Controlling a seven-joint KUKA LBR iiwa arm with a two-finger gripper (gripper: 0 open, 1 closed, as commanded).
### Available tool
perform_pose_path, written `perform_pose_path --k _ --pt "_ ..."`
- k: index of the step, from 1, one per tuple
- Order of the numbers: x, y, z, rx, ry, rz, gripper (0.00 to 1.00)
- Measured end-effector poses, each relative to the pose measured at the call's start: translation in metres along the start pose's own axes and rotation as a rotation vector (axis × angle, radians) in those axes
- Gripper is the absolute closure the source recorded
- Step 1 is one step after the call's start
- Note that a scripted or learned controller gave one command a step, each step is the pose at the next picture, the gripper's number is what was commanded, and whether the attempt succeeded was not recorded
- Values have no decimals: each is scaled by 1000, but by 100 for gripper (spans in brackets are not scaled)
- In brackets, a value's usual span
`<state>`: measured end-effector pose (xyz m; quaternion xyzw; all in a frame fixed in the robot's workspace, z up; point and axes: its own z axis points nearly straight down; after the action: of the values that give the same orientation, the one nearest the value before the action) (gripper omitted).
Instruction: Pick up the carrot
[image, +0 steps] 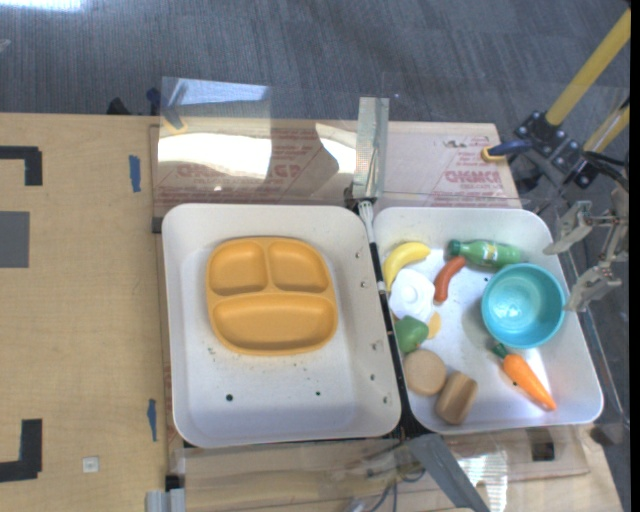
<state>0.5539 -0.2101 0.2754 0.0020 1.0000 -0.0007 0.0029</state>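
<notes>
Camera view: the carrot (527, 381) lies flat in the right bin (585, 400), near its front right corner, just below the blue bowl (521, 304) and apart from the other toy foods, so approach from the right looks unobstructed. Claw state: cannot tell.

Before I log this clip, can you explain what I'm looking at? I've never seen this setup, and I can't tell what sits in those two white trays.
One fixed camera looks down at a slant on a bench with two shallow white bins. The left bin holds an orange divided plate. The right bin holds toy food: a carrot, a banana, a fried egg, a sausage, a green bottle and a blue bowl. The carrot, the thing to pick up, lies untouched by the bowl.
</notes>
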Motion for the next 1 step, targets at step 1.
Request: perform_pose_path --k 1 --pt "-29 18 104 -4 11 134 0"
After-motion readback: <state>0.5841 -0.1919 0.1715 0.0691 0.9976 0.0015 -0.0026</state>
